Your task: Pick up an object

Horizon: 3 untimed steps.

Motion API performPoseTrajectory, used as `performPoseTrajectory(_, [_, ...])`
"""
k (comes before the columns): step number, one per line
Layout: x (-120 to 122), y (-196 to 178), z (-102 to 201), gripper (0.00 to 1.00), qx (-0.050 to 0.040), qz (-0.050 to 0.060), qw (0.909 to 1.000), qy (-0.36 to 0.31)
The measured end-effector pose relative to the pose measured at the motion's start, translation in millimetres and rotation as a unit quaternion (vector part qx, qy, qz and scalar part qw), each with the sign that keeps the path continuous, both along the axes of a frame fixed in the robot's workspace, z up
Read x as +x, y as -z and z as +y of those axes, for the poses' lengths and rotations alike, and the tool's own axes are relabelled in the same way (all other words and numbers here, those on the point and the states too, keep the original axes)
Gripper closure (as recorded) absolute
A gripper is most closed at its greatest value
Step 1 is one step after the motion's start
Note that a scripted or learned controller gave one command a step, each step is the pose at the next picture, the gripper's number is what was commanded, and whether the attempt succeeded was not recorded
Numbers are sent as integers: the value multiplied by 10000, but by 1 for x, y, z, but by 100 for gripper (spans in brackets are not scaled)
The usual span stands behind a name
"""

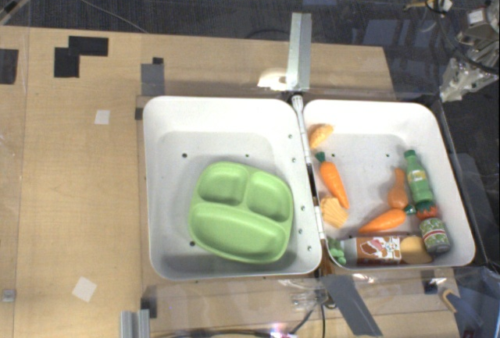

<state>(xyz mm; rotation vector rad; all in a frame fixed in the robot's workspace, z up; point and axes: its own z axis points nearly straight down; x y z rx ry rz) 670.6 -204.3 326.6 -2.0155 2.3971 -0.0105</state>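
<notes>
1. Bench [70, 196]: light wood top w/ two shallow white bins side by side, touching along a centre divider.
2. Left bin [168, 133]: holds a green divided plate [241, 211] w/ three compartments, sitting slightly tilted toward the bin's lower right.
3. Right bin [375, 133]: holds all the small items, clustered along its left wall & lower right corner; upper middle of the floor is bare.
4. Along the left wall, top to bottom: a small pale-orange piece [319, 133], an orange carrot w/ green top [333, 180] lying at a slant, & a yellow-orange ridged piece [334, 211] just below the carrot's tip.
5. Right side: a green bottle [417, 179] lying lengthwise, an orange item [399, 190] touching its left side, a second carrot [383, 221] slanted below that.
6. Bottom edge: a brown-labelled bottle [379, 248] lying on its side along the front wall, a tan rounded piece [414, 249] at its right end, a small jar w/ red cap [433, 232] just right of that.
7. Gripper [466, 77]: at far upper right, outside the right bin & above its top right corner, well apart from every item. Can't tell if its jaws are apart or together; nothing visible in it.
</notes>
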Motion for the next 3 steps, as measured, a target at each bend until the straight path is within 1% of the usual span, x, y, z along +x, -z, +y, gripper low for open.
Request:
performPoseTrajectory(1, [-1,156,1,100,9,50,9865,-1635])
performPoseTrajectory(2, [0,72,27,100,-35,-18,9729,-2314])
performPoseTrajectory(3, [-35,119,19,100,-30,27,8746,-4849])
